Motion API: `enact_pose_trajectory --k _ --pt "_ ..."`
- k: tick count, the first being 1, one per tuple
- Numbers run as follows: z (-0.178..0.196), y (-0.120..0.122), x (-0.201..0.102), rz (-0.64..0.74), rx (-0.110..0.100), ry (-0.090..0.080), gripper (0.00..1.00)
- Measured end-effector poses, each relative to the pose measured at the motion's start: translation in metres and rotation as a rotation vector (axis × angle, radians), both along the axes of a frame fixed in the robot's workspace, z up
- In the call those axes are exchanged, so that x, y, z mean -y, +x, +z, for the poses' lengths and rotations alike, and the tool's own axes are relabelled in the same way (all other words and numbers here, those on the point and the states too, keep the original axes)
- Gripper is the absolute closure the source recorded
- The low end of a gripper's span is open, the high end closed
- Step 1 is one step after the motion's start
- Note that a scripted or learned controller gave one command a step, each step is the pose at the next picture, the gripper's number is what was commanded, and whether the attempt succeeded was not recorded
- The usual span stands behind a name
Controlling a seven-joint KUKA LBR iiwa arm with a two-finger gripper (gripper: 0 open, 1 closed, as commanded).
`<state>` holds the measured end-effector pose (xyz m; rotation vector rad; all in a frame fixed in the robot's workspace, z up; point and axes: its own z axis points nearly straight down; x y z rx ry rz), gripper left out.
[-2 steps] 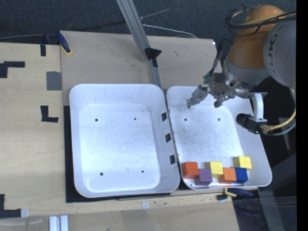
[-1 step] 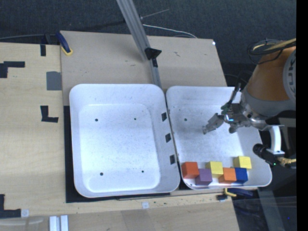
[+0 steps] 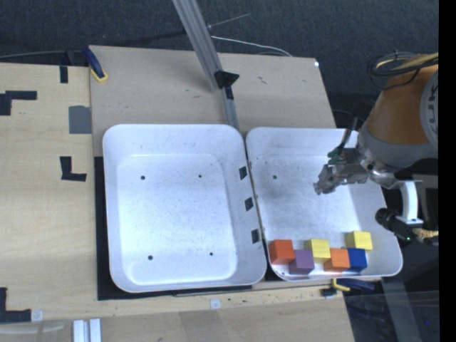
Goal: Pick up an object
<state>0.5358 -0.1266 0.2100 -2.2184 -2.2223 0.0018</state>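
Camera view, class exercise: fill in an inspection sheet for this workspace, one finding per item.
Surface: wooden bench bearing a left bin and a right bin, side by side.
Job's things: blocks along the right bin's near edge: orange block, purple block, yellow block, second orange block, blue block, second yellow block.
Clutter: nothing seen in the bins beyond the blocks.
Grippers: gripper over the right bin, apart from the blocks, holding nothing visible.
Cables: thin cable across the bench's far edge; yellow cable on the arm.
Surroundings: metal pole, black tape marks, dark floor.
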Motion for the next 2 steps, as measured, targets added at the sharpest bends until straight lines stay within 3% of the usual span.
enact_pose_trajectory --k 1,2 --pt "-0.001 0.000 0.000 0.000 -0.001 0.000 0.00" --pt "0.090 -0.053 -0.024 0.001 0.007 0.000 0.00"
